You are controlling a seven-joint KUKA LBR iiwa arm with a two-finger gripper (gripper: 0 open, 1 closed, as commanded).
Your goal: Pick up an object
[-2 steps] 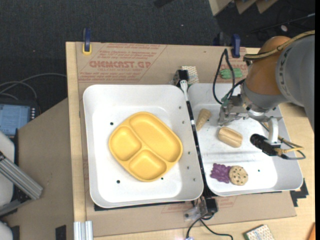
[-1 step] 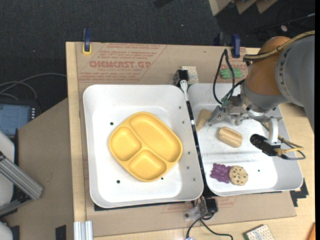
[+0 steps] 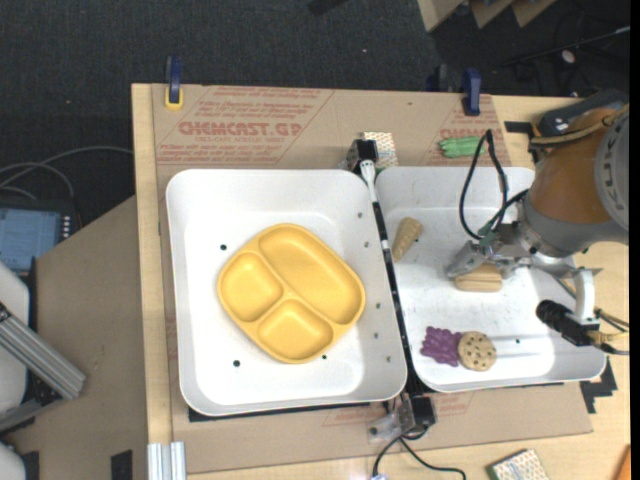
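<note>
Down in the right bin (image 3: pixel 560 363), the gripper (image 3: pixel 482 263) stands low over a tan bread-like piece (image 3: pixel 478 282); its grey fingers (image 3: pixel 462 265) are spread to both sides and their tips come down around the upper edge of the piece, but the jaws are apart and I cannot see them pressing on it; the piece lies flat on the white floor of the bin, near the middle; the arm (image 3: pixel 570 193), grey with an orange band, reaches in from the right, and a black cable (image 3: pixel 470 183) loops above the wrist; to the left, near the dividing wall, lies a small cone-shaped item (image 3: pixel 405 237); toward the front edge a purple bunch of grapes (image 3: pixel 438 345) touches a round cookie (image 3: pixel 477 351); in the left bin (image 3: pixel 200 208) rests a yellow divided plate (image 3: pixel 289 291) with three compartments; both bins sit on a brown board (image 3: pixel 250 123)
</note>
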